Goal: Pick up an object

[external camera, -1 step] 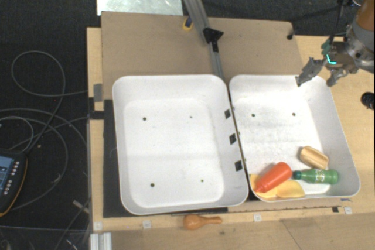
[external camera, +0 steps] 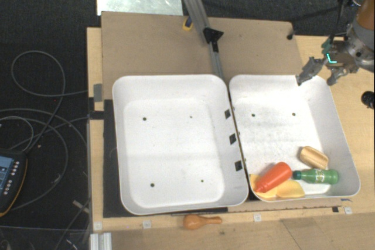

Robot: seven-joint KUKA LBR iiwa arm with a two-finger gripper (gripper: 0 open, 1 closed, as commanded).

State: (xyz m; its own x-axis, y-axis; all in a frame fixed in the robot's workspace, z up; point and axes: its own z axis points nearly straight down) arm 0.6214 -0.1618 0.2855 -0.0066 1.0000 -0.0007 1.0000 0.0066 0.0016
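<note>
The desk (external camera: 258, 44), a brown board, fills the middle of the frame, with dark floor at left and along the top. On it lie two white bins side by side. The left bin (external camera: 132, 96) takes the centre-left of the frame; the right bin (external camera: 281, 96) sits just beside it, their inner rims touching along a seam with three small black clips.

A grey pole (external camera: 193, 0) slants from the top centre down to the upper end of that seam. The arm (external camera: 366, 20) enters at the upper right edge of the frame. Its gripper (external camera: 319, 72) hangs over the upper right corner of the right bin, fingers spread apart with nothing between them.

All the objects in the bin are crowded into the lower right corner of the right bin, well apart from the gripper. An orange carrot (external camera: 273, 177) lies tilted, partly over a yellow piece (external camera: 290, 190) that rests against the bin's bottom rim. A green bottle (external camera: 317, 175) lies on its side just right of the carrot, its cap towards it. A tan bread roll (external camera: 313, 156) lies just above the bottle.

Outside the bins, a small orange-brown pear-shaped item (external camera: 201, 221) lies on the desk's bottom edge, below the left bin. A handheld controller (external camera: 10, 175) with cables sits on the floor at the left edge.
</note>
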